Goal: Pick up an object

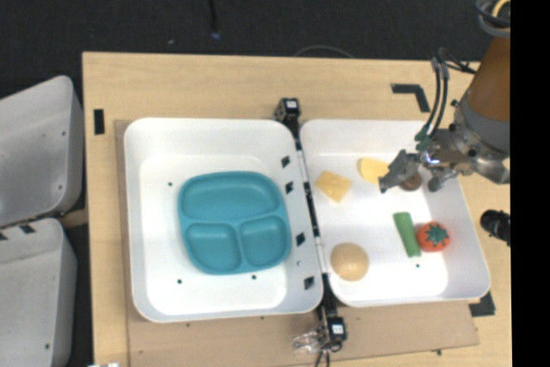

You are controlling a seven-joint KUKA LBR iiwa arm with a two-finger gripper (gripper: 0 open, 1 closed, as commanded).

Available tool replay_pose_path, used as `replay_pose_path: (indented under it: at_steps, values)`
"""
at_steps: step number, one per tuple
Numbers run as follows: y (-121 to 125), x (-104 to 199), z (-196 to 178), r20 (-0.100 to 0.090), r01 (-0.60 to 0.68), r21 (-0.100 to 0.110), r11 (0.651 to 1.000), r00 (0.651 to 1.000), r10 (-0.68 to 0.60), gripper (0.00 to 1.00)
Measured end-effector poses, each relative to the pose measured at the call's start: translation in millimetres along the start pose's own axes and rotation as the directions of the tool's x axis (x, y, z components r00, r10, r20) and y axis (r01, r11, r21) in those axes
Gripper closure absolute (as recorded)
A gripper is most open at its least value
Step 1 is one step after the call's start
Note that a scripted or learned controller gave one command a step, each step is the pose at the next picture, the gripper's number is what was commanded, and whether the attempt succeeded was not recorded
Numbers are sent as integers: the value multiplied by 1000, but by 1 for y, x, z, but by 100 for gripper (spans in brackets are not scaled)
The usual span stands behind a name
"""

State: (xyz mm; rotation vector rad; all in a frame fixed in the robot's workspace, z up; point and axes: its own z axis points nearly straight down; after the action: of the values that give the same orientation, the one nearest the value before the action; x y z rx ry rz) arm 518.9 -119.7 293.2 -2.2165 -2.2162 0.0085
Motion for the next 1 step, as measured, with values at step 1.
replay_pose_path:
  at_steps: [1]
  values:
    - [2, 0, -5, 2, 2, -11, 1000, 1000, -2, 0]
